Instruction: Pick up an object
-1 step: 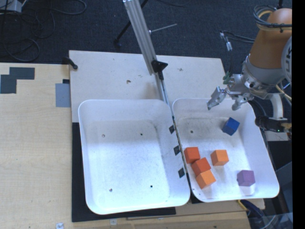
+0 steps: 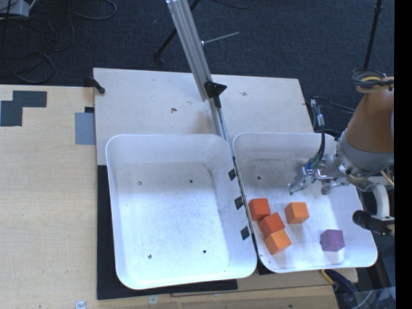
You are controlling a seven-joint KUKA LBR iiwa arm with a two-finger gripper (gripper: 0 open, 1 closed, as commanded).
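Right shallow white plastic bin [image 2: 283, 148]: my pincer [image 2: 302, 180] hangs low over its middle; I cannot tell how it is set. Just below it, one matt orange cube [image 2: 297, 212]. Three more orange cubes [image 2: 271, 224] clustered, touching, against the bin's left wall. Purple cube [image 2: 332, 240] near the front right corner. Left white bin [image 2: 129, 153] speckled with dark dust.
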